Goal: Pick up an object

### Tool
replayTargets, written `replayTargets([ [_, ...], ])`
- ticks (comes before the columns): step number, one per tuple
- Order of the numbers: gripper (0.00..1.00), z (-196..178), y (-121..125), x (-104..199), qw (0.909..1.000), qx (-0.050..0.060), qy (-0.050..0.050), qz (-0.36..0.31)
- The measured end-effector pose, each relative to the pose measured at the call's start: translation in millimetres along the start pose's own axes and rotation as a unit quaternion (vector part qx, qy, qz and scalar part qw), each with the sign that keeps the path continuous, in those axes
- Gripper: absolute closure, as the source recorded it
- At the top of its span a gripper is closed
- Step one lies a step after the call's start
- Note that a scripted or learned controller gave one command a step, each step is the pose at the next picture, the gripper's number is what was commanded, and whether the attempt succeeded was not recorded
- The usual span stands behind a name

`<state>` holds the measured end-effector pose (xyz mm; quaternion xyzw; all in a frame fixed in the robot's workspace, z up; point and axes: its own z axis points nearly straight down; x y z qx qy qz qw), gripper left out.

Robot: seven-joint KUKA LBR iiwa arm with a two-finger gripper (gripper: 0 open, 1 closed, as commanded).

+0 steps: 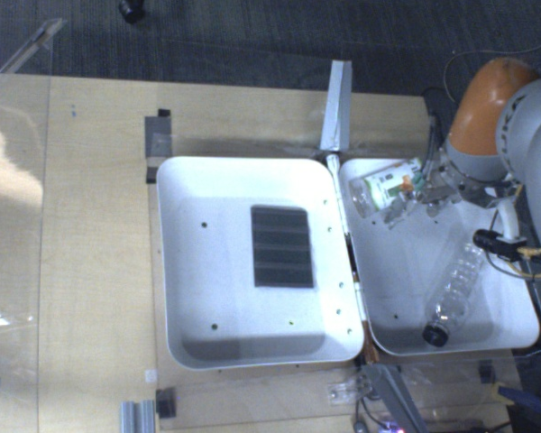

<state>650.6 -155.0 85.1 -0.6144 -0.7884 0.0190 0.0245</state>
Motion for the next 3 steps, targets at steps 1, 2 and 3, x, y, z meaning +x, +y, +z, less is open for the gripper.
replayTargets([
  [1, 0.00, -0.8, -1.5, -7.2, 0.9998, 0.001, 0.004, -0.019],
  [2, 1.00, -10.8, -3.9, -11.0, 0.9998, 0.002, 0.000, -0.019],
  [3, 1.00, -101.7, 19.9, 45.9, 0.9987, -0.034, -0.010, -0.036],
])
